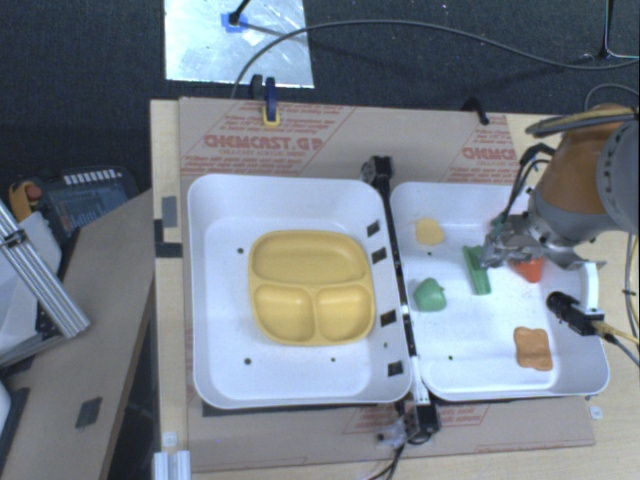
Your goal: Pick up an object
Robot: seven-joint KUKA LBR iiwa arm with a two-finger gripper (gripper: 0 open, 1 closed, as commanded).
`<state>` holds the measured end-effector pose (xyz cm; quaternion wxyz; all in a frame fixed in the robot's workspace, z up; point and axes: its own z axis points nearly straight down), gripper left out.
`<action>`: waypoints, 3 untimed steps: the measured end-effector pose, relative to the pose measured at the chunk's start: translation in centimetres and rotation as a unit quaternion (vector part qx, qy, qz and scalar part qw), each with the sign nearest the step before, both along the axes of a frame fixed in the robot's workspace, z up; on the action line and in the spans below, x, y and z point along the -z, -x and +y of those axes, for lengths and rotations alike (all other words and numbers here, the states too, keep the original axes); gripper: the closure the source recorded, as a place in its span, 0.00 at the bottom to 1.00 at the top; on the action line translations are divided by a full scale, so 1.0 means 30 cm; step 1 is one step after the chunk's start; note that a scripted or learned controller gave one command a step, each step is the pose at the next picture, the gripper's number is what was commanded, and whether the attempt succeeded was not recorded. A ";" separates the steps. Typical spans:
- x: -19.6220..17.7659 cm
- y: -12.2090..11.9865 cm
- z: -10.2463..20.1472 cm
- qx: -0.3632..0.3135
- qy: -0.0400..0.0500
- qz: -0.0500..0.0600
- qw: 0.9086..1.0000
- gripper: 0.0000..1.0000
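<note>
Even, fairly bright overhead light falls across the scene, and shadows under things stay short and faint. The two white bins (400, 268) read nearly washed out, with soft glare on their floors. A foil sheet (238, 28) at the far left gleams patchily. Fine detail is soft and slightly grainy throughout.

Green stick (476, 269), orange piece (527, 268), touching the tool (497, 251).

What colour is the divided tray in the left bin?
Yellow; the divided tray shows plainly in the camera view.
</note>
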<state>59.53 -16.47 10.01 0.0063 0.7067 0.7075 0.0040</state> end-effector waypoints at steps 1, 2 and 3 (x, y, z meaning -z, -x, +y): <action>-0.211 0.011 0.004 -0.001 -0.001 0.004 1.000 1.00; -0.428 0.000 -0.001 -0.002 0.000 0.003 1.000 1.00; -0.616 0.029 -0.001 -0.002 -0.001 0.003 1.000 1.00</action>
